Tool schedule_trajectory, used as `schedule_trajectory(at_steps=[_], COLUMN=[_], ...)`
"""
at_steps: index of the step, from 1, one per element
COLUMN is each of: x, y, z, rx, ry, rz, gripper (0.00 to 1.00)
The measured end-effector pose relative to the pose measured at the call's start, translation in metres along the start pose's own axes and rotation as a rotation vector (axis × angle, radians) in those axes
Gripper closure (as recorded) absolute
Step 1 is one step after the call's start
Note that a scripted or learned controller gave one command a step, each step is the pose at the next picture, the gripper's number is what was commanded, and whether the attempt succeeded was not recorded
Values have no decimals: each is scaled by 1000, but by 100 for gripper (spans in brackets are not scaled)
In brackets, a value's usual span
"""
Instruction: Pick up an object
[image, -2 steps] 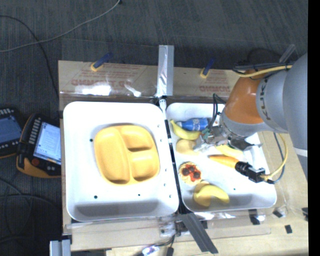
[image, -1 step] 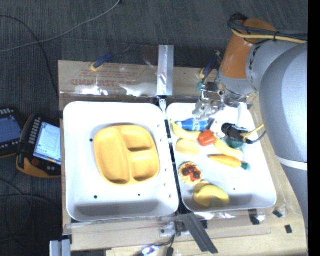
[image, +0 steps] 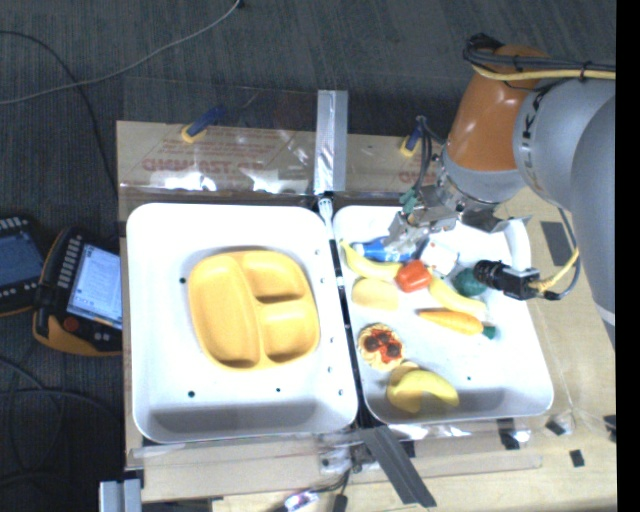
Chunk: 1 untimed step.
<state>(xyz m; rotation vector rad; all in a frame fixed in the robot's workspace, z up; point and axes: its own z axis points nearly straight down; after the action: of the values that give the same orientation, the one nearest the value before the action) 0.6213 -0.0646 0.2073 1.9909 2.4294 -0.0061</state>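
1. You see the arm (image: 530, 120) reaching in from the right, its orange band above the wrist, with the end effector (image: 418, 222) low over the far left part of the right bin (image: 520, 385).
2. You cannot tell from this angle whether the end effector grips anything.
3. Just beside the end effector lie a blue object (image: 375, 247) and a red tomato-like piece (image: 412, 276); the red piece sits near a curved banana (image: 360, 263).
4. Elsewhere in the right bin you find a pale yellow lump (image: 373, 293), a carrot (image: 452, 321) with a green tip, a round pizza-like disc (image: 381, 343), and a yellow mango shape (image: 422, 391) near the front wall.
5. The left bin (image: 160, 390) holds a yellow divided tray (image: 253, 306), lying flat in the middle.
6. Behind the bins, the surface carries clear plastic sheeting (image: 220, 150) with reddish printing too blurred for you to read.
7. A pendant with a lit screen (image: 85, 293) lies on the floor at the left; its text is illegible.
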Motion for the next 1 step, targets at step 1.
schedule_trajectory(at_steps=[1], x=[-64], y=[31], z=[-13], rx=[-1], ry=[-3], rz=[-58], gripper=[100])
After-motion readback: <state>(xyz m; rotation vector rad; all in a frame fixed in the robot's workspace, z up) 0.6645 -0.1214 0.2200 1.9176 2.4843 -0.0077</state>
